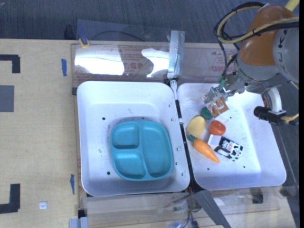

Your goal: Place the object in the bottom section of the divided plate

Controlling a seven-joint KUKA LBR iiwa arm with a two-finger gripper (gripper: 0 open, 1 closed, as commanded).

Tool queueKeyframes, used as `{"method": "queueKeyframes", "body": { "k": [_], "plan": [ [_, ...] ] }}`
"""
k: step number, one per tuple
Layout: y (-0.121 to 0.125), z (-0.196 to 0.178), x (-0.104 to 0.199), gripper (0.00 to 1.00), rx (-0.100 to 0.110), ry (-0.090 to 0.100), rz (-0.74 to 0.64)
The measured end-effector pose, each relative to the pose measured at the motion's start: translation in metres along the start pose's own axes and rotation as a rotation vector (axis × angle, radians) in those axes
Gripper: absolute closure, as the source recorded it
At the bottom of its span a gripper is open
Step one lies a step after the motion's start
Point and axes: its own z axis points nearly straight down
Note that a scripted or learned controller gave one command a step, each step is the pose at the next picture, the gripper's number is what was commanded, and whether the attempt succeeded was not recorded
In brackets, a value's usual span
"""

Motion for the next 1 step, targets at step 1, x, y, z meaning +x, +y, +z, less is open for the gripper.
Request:
{"method": "queueKeyframes", "body": {
  "k": [1],
  "plan": [
    [0.0524,0.0022,0.0534,1.00,0.000,0.002,0.045]
  ]
}}
